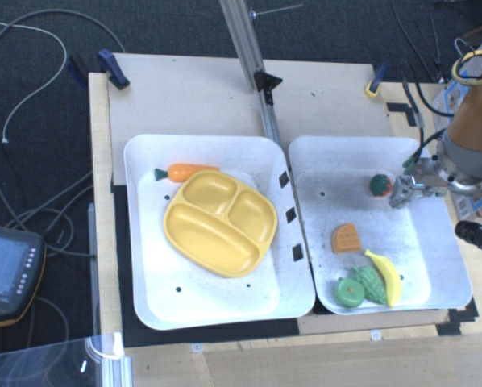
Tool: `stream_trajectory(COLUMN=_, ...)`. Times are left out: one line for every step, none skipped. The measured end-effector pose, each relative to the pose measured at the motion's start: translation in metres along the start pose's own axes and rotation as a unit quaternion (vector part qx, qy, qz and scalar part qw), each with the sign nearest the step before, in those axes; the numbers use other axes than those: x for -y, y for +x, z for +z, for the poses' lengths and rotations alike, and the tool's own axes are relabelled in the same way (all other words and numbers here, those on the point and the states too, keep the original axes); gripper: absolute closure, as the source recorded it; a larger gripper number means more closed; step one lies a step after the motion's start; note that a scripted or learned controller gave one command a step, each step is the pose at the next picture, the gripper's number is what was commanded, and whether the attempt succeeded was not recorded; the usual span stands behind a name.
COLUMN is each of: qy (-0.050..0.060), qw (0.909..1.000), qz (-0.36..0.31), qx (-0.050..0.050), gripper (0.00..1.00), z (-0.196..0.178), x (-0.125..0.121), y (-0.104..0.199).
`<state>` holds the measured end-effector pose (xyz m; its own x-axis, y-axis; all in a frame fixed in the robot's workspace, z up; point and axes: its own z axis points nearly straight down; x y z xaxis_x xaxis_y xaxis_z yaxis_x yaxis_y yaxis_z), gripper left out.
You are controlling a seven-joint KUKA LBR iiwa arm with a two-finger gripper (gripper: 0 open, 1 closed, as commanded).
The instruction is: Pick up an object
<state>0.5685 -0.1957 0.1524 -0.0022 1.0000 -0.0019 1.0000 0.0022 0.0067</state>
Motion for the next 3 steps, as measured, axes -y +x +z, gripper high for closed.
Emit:
stream_trajectory(qy=-0.001, qw=1.0000, qz=0.000, qx=0.000, gripper=1.00, z=-0.057, x=-0.009, y=0.008)
stream_trajectory(qy=0.001, qw=1.0000, qz=0.000, qx=0.000, gripper=1.00, z=-0.088, x=-0.010, y=0.008)
stream_trajectory(qy=0.003, qw=1.0000, qz=-0.003, qx=-0.003, gripper=1.00, z=-0.097, x=-0.009, y=0.066)
